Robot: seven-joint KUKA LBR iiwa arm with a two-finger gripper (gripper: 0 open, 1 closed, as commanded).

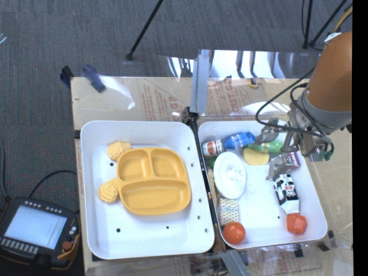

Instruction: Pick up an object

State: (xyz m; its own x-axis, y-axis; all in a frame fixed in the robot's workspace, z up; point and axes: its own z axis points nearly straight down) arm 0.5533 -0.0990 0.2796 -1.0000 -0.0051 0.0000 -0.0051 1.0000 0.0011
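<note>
Yellow tray: lies in the left bin, waffle pieces beside it.
Right bin: bottle, white lid, milk carton, tomato.
Gripper: fingers spread, nothing between them, poised over the right bin's far side.

You can read almost nothing here. The cardboard sheet under the bins carries red printed lettering, but it is too small and skewed to make out. Labels on the bottle and the small carton are illegible too.
</note>
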